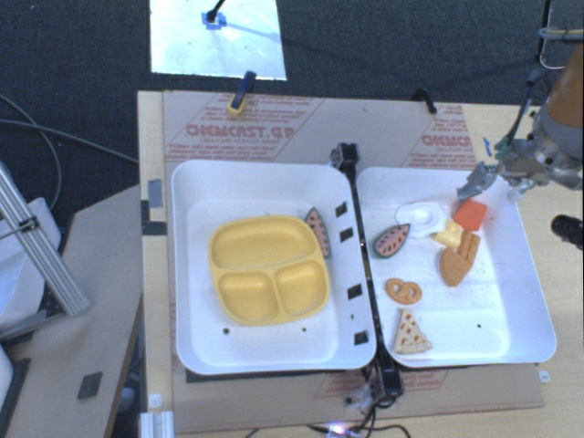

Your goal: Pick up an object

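Over right bin (511,336), hand (497,179) just above orange block (471,214), holding nothing

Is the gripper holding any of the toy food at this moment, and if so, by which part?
Nothing shows between the fingers. The gripper hangs above the right bin, just up-left of the orange block.

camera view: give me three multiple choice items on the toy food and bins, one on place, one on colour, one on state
1. Where does the yellow divided plate lie?
A. left bin
B. right bin
C. on the bench outside the bins

2. What colour is the block beside the gripper?
A. blue
B. orange-red
C. green

3. The pizza slice is:
A. between the gripper's fingers
B. lying flat in the right bin
C. on the plate

Key: A, the plate sits within the left bin; B, the block shows orange-red; B, the slice rests on the right bin floor.
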`<control>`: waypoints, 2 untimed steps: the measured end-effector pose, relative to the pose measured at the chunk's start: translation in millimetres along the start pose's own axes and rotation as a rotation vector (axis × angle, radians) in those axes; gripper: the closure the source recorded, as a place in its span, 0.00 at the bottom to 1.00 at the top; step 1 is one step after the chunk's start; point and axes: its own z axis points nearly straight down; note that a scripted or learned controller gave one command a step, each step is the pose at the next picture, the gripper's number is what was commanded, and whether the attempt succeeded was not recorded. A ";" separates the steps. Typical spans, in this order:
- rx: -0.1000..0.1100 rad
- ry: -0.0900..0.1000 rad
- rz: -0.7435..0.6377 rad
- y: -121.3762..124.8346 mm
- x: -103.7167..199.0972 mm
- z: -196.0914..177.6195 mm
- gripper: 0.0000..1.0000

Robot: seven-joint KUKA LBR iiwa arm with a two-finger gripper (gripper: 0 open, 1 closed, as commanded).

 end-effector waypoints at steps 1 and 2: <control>0.004 0.002 0.002 -41.9 15.7 15.4 0.00; 0.006 0.001 0.003 -24.2 -13.4 130.5 0.00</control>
